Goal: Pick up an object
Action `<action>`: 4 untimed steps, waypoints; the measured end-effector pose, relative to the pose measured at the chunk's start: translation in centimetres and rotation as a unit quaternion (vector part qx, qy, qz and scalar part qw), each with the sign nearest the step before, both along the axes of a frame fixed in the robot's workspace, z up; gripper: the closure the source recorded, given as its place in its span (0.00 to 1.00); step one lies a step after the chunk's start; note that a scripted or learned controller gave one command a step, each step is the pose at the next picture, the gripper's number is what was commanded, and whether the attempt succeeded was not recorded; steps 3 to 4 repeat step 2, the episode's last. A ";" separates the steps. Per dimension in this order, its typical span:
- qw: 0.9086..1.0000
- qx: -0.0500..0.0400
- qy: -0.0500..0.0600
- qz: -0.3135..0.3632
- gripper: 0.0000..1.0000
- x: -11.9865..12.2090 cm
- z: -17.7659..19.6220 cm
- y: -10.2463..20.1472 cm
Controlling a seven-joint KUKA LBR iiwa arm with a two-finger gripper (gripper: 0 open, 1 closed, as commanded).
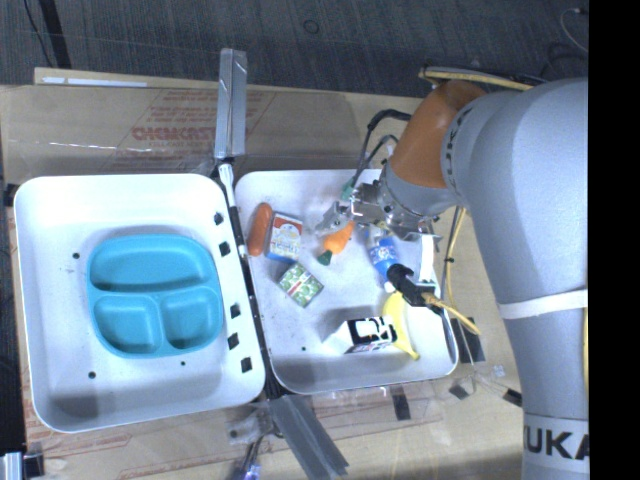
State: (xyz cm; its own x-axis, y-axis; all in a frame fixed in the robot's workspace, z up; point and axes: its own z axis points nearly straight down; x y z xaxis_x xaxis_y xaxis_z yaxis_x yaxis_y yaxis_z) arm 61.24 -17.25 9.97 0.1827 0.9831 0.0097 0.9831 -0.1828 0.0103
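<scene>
The right bin (300,358) holds several small things. An orange-red sausage (260,228) lies at its left, with a small carton (286,236) beside it and a green and white box (300,284) below. An orange carrot (337,240) lies near the middle, a blue bottle (382,254) to its right. A yellow banana (398,320) and a black and white box (368,334) sit at the front right. My gripper (348,211) hangs low at the back of this bin, just above the carrot. Nothing shows between its fingers.
The left bin (50,268) carries a blue divided tray (155,290). A raised divider (240,268) runs between the two bins. My grey arm (520,198) covers the right bin's far right side. Cardboard (120,118) lies behind the bins.
</scene>
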 end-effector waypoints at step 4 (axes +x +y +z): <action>1.000 -0.004 0.007 0.007 1.00 0.9 12.2 3.4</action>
